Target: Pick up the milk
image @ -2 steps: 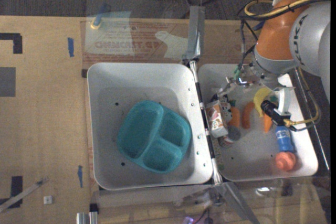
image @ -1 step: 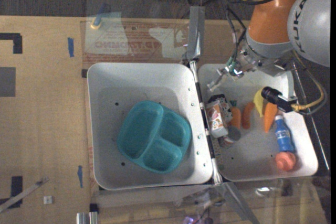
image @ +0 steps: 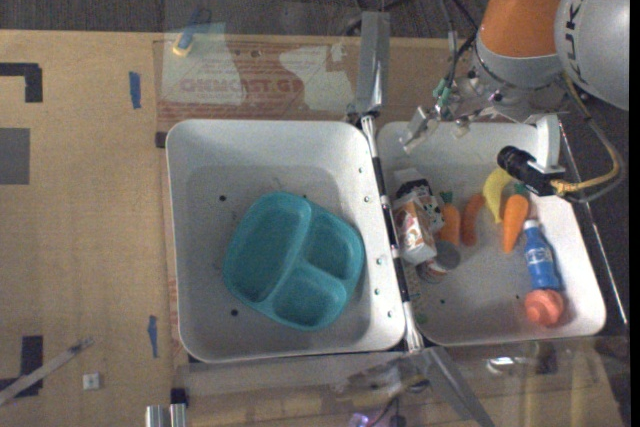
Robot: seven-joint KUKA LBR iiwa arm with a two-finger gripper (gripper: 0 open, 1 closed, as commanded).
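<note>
The milk [image: 413,227] is a small carton lying in the right bin [image: 580,315], hard against that bin's left wall, next to the divide between the two bins. Its long axis runs roughly from the far side of the bin toward the near side, slightly canted, with the darker patterned end toward the far side and a red-and-white printed face turned upward. The print on that face is too small to read.

Just to its right lie two orange carrots [image: 452,223], with a third carrot [image: 513,220] further right beside a yellow item [image: 496,190]. A blue-labelled bottle [image: 540,260] with an orange-red cap lies near the right wall, cap toward the near side; its label text is illegible.

The left bin [image: 200,175] holds a teal divided tray [image: 293,260].

The arm [image: 540,5] stands over the far edge of the right bin; "KUKA" is readable on its grey casing. The end effector [image: 440,120] hangs above the far-left part of that bin, apart from the milk. Whether its fingers are parted or closed cannot be determined; nothing is seen in its grip.

A clear sheet on the desk [image: 80,215] beyond the left bin bears faint reddish lettering, not legible.
</note>
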